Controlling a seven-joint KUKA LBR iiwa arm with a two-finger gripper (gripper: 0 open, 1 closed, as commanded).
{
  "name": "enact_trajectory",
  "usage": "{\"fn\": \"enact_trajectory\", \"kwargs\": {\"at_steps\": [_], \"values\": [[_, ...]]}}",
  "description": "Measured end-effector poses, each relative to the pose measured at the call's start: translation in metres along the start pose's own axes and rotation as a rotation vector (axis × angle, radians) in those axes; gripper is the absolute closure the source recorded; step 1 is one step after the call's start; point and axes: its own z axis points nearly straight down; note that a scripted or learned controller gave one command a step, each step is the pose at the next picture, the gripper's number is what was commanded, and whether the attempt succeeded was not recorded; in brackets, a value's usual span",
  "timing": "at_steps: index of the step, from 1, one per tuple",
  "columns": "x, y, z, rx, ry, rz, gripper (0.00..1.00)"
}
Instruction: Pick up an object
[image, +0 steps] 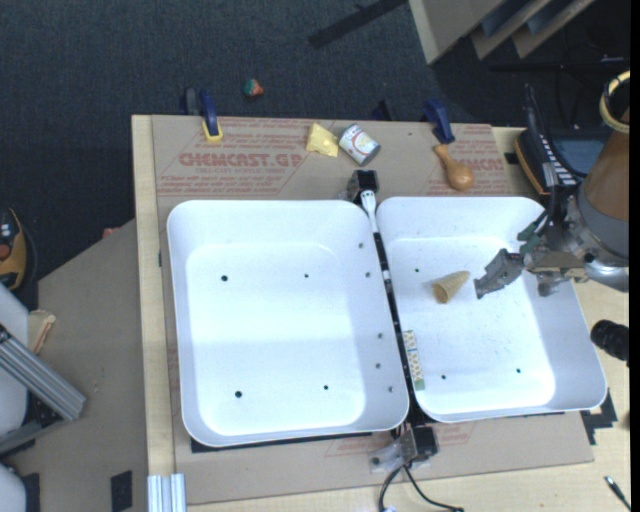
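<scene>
Presently, right bin (560, 395): one item, a small tan cone-shaped object (450, 287), lying on its side on the bin floor toward the bin's left half, near the divider between the bins. Left bin (190, 300): white, with small dark marks on its floor. Gripper (492, 281): positioned just beside the cone, on its right, finger tips low over the bin floor; nothing was seen between them, and whether they stood open or closed could not be told at this slant. Bench board (150, 250), behind the bins: a yellow wedge (322, 141), a small silver-and-white piece (359, 145), a wooden pear-shaped piece (455, 169). Risk noted: the cone looked light and free to roll; a finger landing on its sloped side would likely nudge it toward the divider, so the claw could close on air.
</scene>
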Motion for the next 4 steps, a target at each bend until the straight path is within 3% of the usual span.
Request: {"fn": "enact_trajectory", "kwargs": {"at_steps": [1, 2, 3, 4], "values": [[0.010, -0.015, -0.180, -0.023, -0.003, -0.003, 0.00], [0.010, -0.015, -0.181, -0.007, -0.003, -0.002, 1.00], [0.094, 0.003, -0.063, 0.011, 0.002, -0.009, 1.00], [0.188, 0.007, -0.073, -0.004, 0.002, -0.012, 1.00]]}}
